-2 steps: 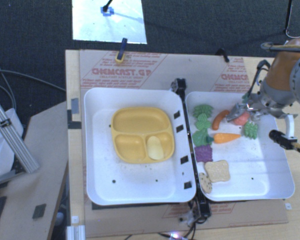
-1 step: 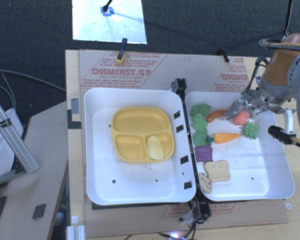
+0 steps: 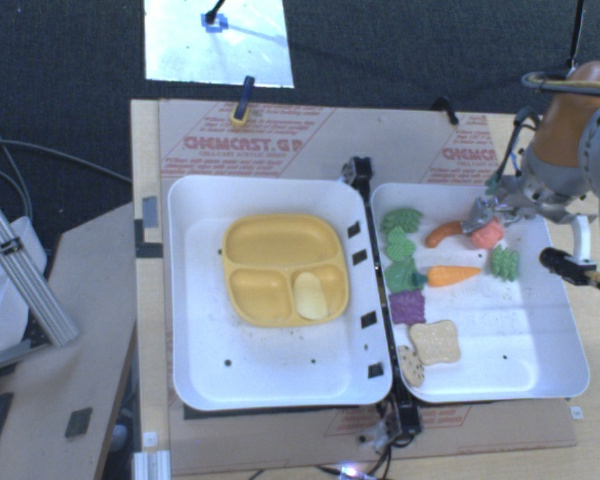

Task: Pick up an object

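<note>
Item under inspection: a pink piece (image 3: 490,236) in the upper right part of the right bin (image 3: 540,383), directly under the gripper (image 3: 478,213). The gripper's body overlaps the piece's upper edge, so contact cannot be confirmed. Whether the gripper is released or clenched cannot be told from this angle.

Just left of the pink piece lies a red-orange oblong piece (image 3: 443,233), its right end running under the gripper. Below it lies a carrot (image 3: 452,275), pointing right. A small green piece (image 3: 504,262) sits just right of the carrot's tip, near the pink piece.

Along the bin's left wall three green leafy pieces (image 3: 400,246) are stacked in a column (their outlines merge and are hard to separate). A purple piece (image 3: 407,306) follows below them, then a toast slice (image 3: 435,342) and a speckled cookie (image 3: 411,366) touching the wall.

Open floor: the right bin's lower right half is bare, as is a strip along its upper edge.

The arm (image 3: 570,138) enters from the right and is cut off by the picture's edge.

The left bin (image 3: 200,368) holds a yellow divided tray (image 3: 280,238), centred, with bare floor on all sides. A pale oval piece (image 3: 311,296) lies in its lower right compartment.
</note>
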### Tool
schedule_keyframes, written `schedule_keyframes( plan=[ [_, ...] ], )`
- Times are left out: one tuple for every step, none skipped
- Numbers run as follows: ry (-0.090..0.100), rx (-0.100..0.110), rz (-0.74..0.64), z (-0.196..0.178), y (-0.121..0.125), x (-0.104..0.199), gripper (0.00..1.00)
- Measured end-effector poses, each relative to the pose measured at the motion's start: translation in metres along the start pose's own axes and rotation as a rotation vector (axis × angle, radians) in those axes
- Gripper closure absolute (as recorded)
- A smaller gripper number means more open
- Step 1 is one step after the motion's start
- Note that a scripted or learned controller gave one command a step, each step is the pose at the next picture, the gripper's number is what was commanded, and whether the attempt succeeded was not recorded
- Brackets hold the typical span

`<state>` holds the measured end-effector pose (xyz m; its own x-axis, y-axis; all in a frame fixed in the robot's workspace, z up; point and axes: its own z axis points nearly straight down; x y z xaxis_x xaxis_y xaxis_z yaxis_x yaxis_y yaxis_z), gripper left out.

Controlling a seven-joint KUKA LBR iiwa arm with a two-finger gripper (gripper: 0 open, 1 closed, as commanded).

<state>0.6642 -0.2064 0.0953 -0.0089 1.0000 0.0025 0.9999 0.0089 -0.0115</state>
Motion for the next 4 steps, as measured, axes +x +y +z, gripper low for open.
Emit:
schedule_keyframes(
  plan=[
    [-0.007,0.007,0.0,0.011,0.002,0.075,1.0],
    [-0.001,-0.025,-0.004,-0.097,0.008,0.162,1.0],
    [0.0,-0.015,-0.003,-0.109,0.005,0.237,1.0],
    [-0.002,-0.015,0.008,-0.131,0.004,0.219,1.0]
  ],
)
